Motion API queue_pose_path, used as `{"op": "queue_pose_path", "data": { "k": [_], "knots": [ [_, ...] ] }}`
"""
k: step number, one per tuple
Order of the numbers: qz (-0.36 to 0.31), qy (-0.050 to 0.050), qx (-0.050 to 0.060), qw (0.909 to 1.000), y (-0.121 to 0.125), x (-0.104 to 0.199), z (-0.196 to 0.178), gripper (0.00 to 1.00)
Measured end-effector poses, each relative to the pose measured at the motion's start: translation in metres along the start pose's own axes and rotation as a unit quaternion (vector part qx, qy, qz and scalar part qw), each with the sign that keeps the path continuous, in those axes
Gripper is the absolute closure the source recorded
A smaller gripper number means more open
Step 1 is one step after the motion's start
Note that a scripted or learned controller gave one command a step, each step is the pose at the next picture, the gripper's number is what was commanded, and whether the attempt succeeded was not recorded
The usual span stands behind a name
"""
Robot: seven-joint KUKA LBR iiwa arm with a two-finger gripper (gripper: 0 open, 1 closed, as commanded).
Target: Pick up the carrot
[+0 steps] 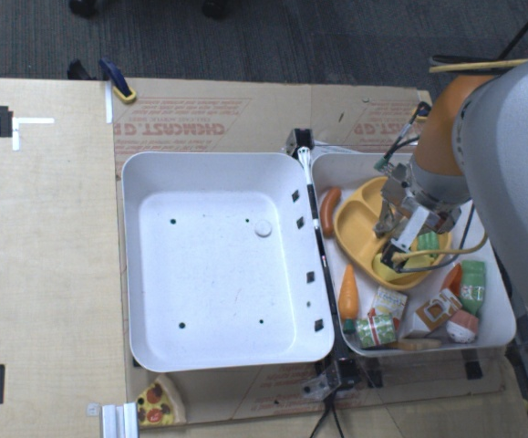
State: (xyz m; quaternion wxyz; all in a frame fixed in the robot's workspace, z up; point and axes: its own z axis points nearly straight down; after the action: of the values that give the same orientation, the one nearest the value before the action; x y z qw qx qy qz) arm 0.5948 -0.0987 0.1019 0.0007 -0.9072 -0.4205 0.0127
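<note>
Surface (45,245): light wooden bench top with a cardboard sheet (209,121) under two shallow white bins set side by side. Arm (510,144): grey, orange band above the wrist, entering from the right and reaching down over the right bin (493,331). Left bin (213,258): one small white disc (263,229) on its floor. Right bin: a yellow divided dish (359,222), with small grocery packets (387,318) crowded along the near side. Hand (393,255): low over the yellow dish; how far it is open cannot be made out, and no object is visibly held. Carrot (347,292): orange, lying lengthwise against the right bin's left wall, just beside the dish and apart from the hand.
</note>
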Motion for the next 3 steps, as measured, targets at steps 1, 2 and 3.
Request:
{"op": "queue_pose_path", "data": {
  "k": [1, 2, 3],
  "knots": [
    [-0.001, 0.002, -0.002, 1.0000, 0.000, 0.002, 0.001, 0.00],
    [-0.005, 0.013, 0.007, 0.9999, 0.079, -0.033, 0.009, 0.00],
    [0.008, 0.010, -0.004, 0.9999, 0.004, -0.001, 0.011, 0.00]
  ]
}}
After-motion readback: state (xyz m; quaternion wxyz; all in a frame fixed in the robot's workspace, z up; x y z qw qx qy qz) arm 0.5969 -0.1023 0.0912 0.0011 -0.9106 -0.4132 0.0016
